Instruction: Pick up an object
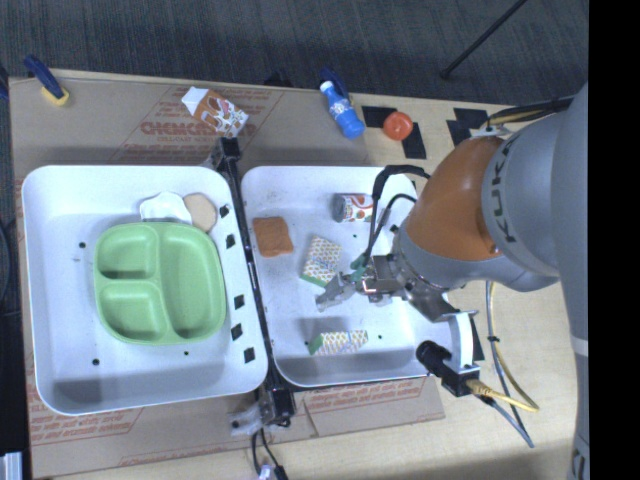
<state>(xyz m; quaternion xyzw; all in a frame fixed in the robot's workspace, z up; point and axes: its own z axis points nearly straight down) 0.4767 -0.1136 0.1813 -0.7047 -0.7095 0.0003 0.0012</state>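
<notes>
The likeliest target, a patterned packet [322,258], lies flat in the middle of the right bin [300,368], loose and easy to reach from above. The claw [335,290] hangs just beside it, low over the bin floor, fingers slightly spread and pinching nothing. A brown toast piece [272,236] and a second packet [340,341] lie near. The left bin [50,368] holds a green divided plate [160,280].

Two white bins lie side by side: the left bin [45,268] holds a green divided plate [160,280]. The right bin [290,183] holds a brown square [272,236], patterned packets and a small can [352,207], with the gripper [338,290] at frame centre.
</notes>
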